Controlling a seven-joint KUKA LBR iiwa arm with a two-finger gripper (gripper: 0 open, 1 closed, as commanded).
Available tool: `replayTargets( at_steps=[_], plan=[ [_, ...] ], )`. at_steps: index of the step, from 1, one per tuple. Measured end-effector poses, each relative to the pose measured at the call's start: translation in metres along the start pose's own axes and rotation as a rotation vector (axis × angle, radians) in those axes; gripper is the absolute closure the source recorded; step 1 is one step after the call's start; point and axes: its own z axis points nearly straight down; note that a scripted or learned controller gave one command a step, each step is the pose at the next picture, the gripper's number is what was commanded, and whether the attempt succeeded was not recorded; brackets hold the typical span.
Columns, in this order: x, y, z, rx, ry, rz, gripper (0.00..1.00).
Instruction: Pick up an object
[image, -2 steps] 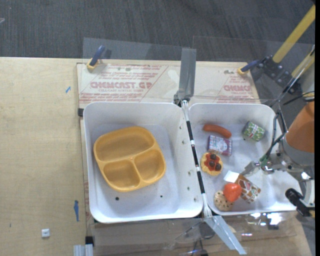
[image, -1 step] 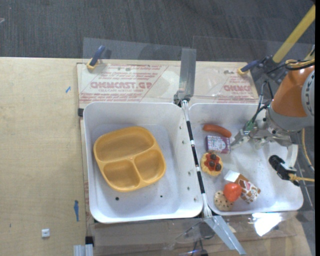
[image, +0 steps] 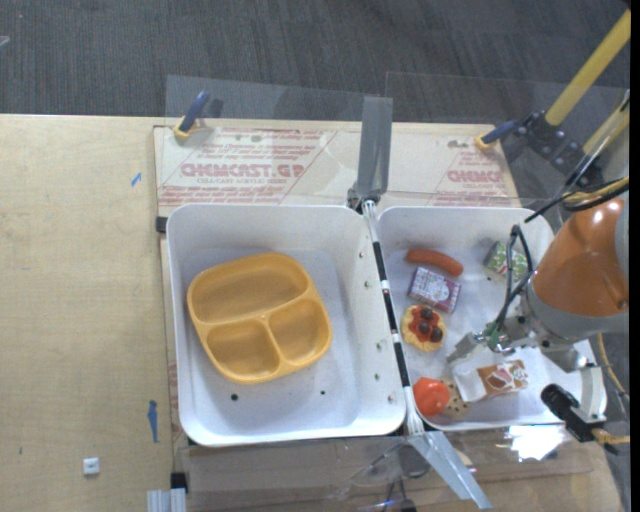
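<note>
The pincer hangs low in the right bin, just above the snack packet, likely lining up a grab; whether it is spread, I cannot tell.

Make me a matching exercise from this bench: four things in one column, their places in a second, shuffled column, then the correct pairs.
Things:
1. yellow divided plate
2. sausage
3. tomato
4. fruit tart

Places:
A. right bin, near front corner beside the divider
B. left bin, lying alone
C. right bin, far end, above the purple packet
D. right bin, middle, just below the purple packet

Pairs: 1-B, 2-C, 3-A, 4-D
</note>
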Motion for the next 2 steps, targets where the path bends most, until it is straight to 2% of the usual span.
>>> replayTargets(
  at_steps=[1,2],
  plan=[
    [0.014,0.110,0.001,-0.003,-0.002,-0.066,0.00],
    [0.006,0.153,0.003,0.008,0.000,-0.012,0.00]
  ],
)
